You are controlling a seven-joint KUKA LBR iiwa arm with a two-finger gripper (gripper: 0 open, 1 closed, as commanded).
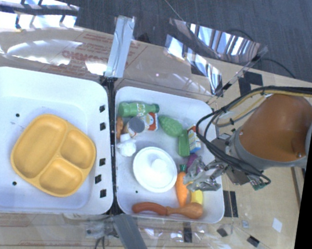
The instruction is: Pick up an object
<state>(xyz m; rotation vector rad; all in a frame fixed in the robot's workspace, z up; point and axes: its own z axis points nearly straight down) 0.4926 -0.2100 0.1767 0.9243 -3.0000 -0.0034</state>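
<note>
The right bin (148, 98) holds several toy foods: a green bottle (136, 110), a green pepper-like piece (171, 126), a white lidded bowl (155, 168), an orange carrot (181, 190), a small yellow piece (197, 196) and a brown sausage (167, 210) along the near wall. My gripper (201, 179) reaches in from the right and hangs low over the bin's right side, just above the carrot and the yellow piece. Its metal fingers point down toward them. Nothing is visibly held between them.
The left bin (9, 86) carries a yellow divided plate (52, 154). A dark divider (109, 137) separates the two bins. Cables loop from the arm (272, 130) above the right bin's far right corner. A clear shield stands behind the bins.
</note>
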